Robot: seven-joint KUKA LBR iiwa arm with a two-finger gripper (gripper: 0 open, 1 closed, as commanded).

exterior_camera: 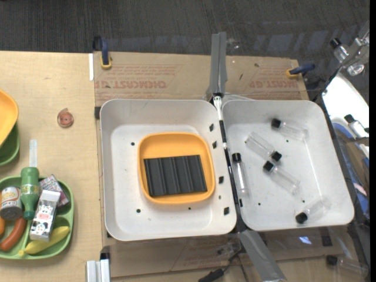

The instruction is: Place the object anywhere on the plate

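Evenly bright, diffuse light from overhead | soft, faint shadows along inner walls of left bin (117, 175) and under yellow plate (176, 144) | blown-out white glare at upper right edge | clear vials (281, 178) in right bin (329, 175) low-contrast, hard to make out | overall slightly soft, dark floor grainy.

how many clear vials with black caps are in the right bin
5 that I can make out: one near the top, two mid-bin, one along the left wall, one at the bottom right. Clear plastic may hide more.
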